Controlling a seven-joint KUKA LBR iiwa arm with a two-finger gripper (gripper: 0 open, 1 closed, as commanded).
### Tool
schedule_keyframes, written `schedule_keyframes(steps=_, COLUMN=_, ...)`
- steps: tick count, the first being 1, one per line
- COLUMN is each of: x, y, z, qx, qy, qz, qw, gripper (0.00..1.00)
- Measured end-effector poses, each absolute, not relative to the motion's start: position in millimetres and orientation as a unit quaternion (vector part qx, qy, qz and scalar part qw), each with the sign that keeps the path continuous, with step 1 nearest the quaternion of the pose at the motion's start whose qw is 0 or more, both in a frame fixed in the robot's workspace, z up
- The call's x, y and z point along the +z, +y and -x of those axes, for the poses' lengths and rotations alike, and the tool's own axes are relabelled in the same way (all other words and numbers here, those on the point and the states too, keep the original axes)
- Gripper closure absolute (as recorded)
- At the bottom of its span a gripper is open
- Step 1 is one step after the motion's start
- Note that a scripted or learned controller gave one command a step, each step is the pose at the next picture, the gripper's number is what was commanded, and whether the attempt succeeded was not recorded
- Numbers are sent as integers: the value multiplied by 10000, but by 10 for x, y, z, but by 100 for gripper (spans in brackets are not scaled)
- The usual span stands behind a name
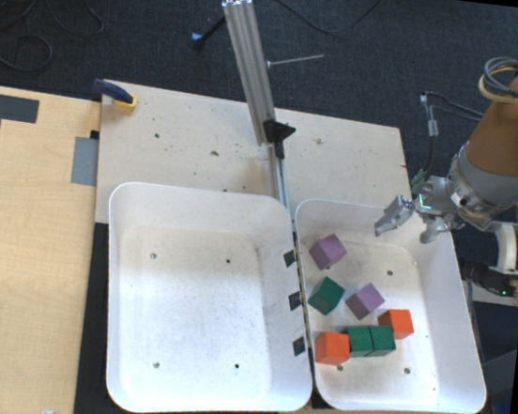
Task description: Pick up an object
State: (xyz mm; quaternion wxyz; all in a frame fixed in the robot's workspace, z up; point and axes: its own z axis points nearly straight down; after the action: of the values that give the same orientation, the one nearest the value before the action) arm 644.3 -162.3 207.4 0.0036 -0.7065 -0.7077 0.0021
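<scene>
Gripper point(415, 220) hovers over the right bin's point(465, 370) back rim, fingers spread open, nothing between them. Below lie two purple cubes point(329, 251) point(366, 301), a green cube point(327, 296) between them, then an orange-green-orange row point(366, 340) running diagonally, angled up toward the right. The left bin point(142, 233) sits alongside.

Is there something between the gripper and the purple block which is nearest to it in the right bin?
Nothing visible. The open gripper hangs over the right bin's far edge, and only bare bin floor lies between it and the purple block.
</scene>
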Motion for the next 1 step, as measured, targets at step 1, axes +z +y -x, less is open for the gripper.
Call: schedule_keyframes(steps=1, x=2106, y=-1621, z=-6454, qx=12, qy=-7087, qz=7055, qw=13, gripper=0)
